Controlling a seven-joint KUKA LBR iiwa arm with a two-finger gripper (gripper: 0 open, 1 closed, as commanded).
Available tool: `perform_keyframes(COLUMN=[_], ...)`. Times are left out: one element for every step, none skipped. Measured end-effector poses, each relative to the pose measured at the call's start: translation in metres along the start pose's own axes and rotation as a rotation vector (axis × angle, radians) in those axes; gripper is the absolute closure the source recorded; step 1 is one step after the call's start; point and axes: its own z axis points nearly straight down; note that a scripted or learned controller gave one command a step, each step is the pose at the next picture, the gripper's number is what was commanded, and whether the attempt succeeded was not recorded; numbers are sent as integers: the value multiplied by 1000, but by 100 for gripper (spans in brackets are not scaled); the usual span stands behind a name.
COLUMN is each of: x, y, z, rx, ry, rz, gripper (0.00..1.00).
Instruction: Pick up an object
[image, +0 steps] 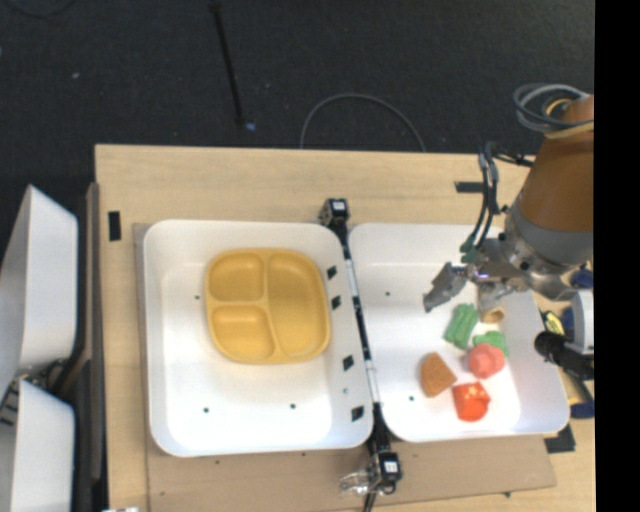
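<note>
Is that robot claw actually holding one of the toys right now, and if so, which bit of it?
Nothing is held. The gripper hangs open above the right bin, just up and left of the green toy, with nothing between its fingers.

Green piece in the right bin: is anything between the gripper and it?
Nothing visible. The gripper hangs just above and left of the green piece, over bare bin floor. The pink piece crowds its lower right side.
</note>
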Motion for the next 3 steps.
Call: perform_keyframes(x=[0, -2, -9], y=[1, 6, 11], z=[-6, 56, 116], rx=[-10, -7, -7], ry=[-1, -2, -2], rz=[-3, -1, 0], gripper=[0, 0, 0])
